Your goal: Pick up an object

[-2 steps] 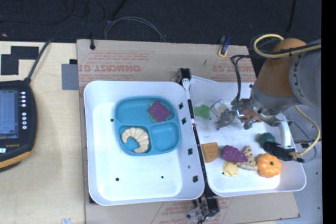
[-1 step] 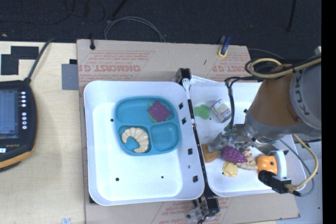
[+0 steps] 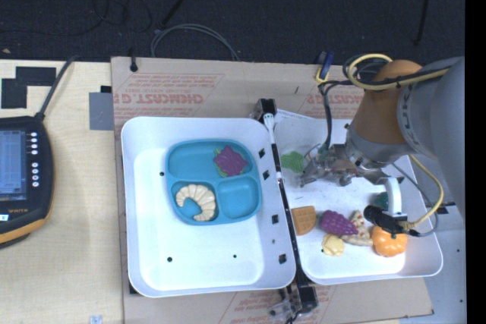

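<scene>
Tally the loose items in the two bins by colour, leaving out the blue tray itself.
Purple: 2, leafy piece on the blue tray, grapes
Cream or yellow: 2, croissant, small piece
Green: 1, item
Tan: 1, cracker
Orange: 1, fruit
Total: 7

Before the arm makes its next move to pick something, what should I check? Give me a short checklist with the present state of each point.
1. Hand is over the right bin: ok, it sits in the upper part of that bin.
2. Hand is holding something: cannot tell, its tip is dark and cluttered.
3. A target is near the hand: ok, a green item lies just to its left.
4. Other items are reachable: ok, grapes, a cracker and an orange item lie lower in the same bin.
5. Cables are free of the items: not ok, one runs down close to the orange item.
</scene>
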Controlling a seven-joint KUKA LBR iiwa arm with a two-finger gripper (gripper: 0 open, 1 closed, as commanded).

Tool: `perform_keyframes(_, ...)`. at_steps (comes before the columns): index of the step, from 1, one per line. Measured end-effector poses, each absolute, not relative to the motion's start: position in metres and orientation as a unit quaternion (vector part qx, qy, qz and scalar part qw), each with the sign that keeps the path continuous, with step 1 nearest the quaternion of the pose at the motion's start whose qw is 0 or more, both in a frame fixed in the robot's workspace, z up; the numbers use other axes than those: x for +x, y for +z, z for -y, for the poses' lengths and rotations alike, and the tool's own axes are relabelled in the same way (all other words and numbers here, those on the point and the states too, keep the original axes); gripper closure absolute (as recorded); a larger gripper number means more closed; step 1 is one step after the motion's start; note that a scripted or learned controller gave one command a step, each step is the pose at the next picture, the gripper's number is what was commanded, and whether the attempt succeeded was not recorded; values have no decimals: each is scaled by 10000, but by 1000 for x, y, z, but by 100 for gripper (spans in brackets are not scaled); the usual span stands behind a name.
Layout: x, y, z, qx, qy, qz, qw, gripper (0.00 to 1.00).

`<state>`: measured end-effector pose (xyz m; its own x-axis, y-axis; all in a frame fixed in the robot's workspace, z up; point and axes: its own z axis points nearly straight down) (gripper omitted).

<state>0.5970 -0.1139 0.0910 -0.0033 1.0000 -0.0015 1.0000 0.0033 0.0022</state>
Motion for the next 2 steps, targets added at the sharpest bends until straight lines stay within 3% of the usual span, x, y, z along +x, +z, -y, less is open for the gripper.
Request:
perform_keyframes(1, 510, 87, 142, 7089, -28, -7053, -37, 0)
perform_keyframes(2, 515, 99, 142, 7096, 5, -7046, 0, 100)
